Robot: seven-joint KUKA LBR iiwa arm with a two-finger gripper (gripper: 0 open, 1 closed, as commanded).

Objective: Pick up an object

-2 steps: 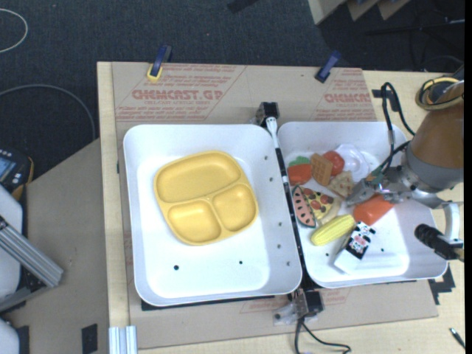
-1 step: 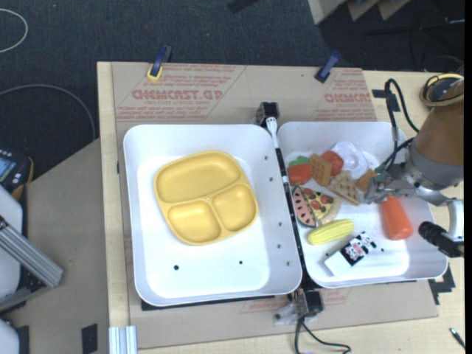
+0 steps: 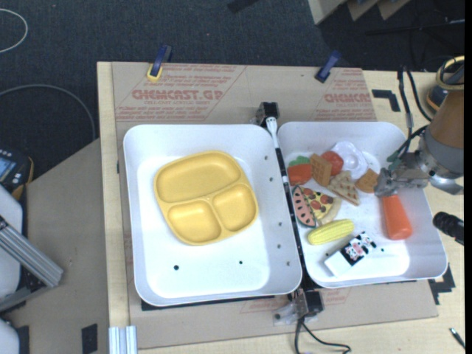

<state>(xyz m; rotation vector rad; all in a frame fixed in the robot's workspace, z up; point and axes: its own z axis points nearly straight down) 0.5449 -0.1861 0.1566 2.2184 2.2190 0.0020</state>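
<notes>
The jaws (image 3: pixel 389 185) hang low over the right bin (image 3: pixel 424 260), just above the far end of the carrot (image 3: pixel 396 215). How far they are parted I cannot tell, and nothing shows gripped. Waffle pieces (image 3: pixel 346 186) crowd their left side. A descent slightly off-centre could roll the carrot aside or pinch a neighbour instead.
</notes>
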